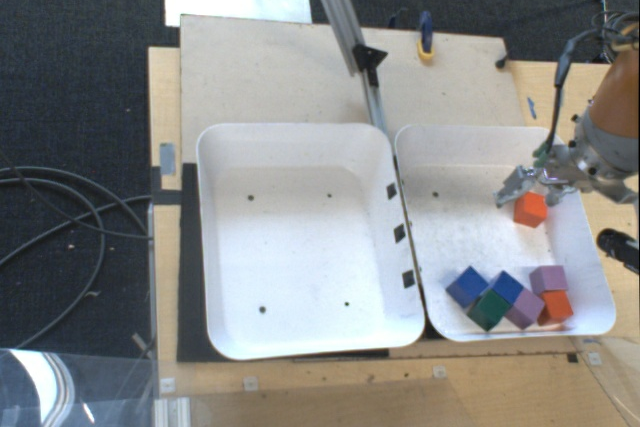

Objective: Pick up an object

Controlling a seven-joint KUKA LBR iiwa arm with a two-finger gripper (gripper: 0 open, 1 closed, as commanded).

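1. Two bins are sitting side by side; we are taking the right bin (432, 155) as our landmark, with the left bin (215, 165) just beside it.
2. We are seeing the gripper (537, 188) over the right bin's upper right part, fingers spread narrowly around the top of an orange cube (530, 210).
3. We are judging this the grasp-and-lift step; the cube appears pinched, though contact is hard to confirm.
4. Six other blocks, a cluster (510, 297), are lying at the right bin's near edge.
5. Next move is calling for a straight lift, well apart from that cluster.
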